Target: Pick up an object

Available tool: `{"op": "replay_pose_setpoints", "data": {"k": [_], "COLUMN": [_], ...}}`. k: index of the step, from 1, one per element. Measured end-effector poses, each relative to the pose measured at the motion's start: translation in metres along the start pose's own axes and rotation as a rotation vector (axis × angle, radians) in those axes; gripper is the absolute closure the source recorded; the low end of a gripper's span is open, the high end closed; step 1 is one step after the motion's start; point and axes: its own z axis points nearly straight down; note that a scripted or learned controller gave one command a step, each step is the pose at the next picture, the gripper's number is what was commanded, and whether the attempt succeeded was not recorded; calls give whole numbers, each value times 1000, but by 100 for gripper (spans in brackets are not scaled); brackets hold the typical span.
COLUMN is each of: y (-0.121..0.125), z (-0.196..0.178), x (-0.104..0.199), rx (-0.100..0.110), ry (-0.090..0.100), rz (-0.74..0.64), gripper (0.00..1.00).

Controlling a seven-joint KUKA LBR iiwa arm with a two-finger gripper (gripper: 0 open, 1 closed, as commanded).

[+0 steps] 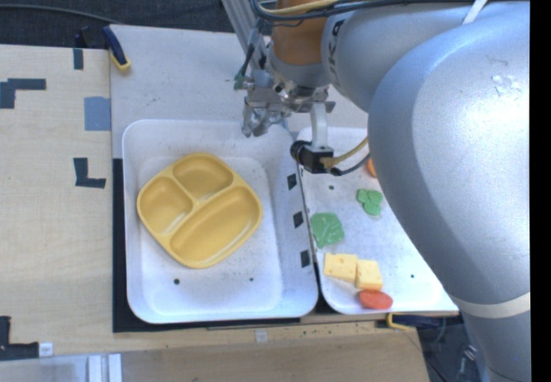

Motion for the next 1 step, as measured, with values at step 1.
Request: {"op": "replay_pose_setpoints", "data": {"k": [1], "y": [-22], "z": [-37], "x": [-39], "rx": [0], "ry": [-3], "rz": [9], "gripper": [100]}}
